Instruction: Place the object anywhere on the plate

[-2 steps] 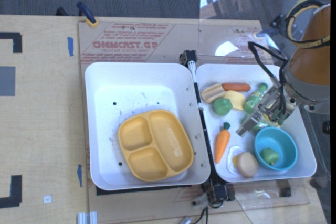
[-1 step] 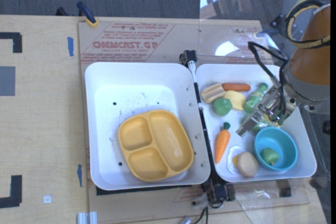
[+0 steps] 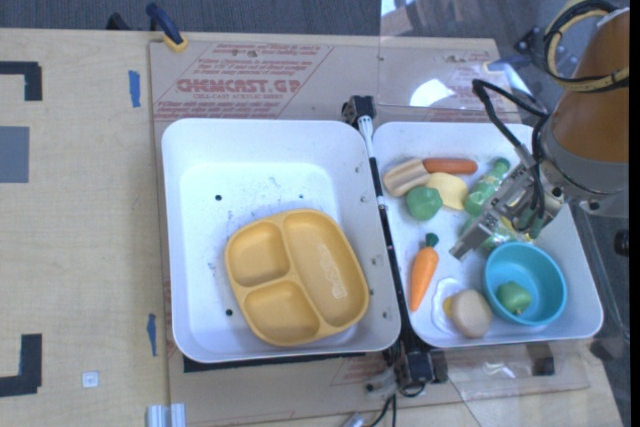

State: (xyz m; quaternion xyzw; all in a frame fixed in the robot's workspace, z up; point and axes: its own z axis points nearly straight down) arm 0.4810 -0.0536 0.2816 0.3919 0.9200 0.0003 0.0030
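Plate: a yellow three-compartment plate [image 3: 295, 277] lies in the left bin [image 3: 200, 155], all compartments bare, so it is ready to take an object anywhere
Toy food: the right bin [image 3: 590, 300] holds the pickable items crowded together: a hot dog [image 3: 405, 176], a sausage [image 3: 450, 166], a green ball [image 3: 424, 203], a yellow piece [image 3: 450, 191], a carrot [image 3: 423, 275], an egg-like piece [image 3: 468, 312] and a blue bowl [image 3: 525, 283] with a small green piece inside
Arm: the grey arm with its orange band [image 3: 597, 100] reaches in from the right over the right bin, apparently to pick from the pile
Tool: the tool [image 3: 500, 215] hangs low among the green and yellow items just above the bowl; whether it is wide, narrow or holding anything cannot be told
Stage: judged as the pick, with nothing yet on the plate
Counter: cardboard lines the counter [image 3: 80, 215] under both bins
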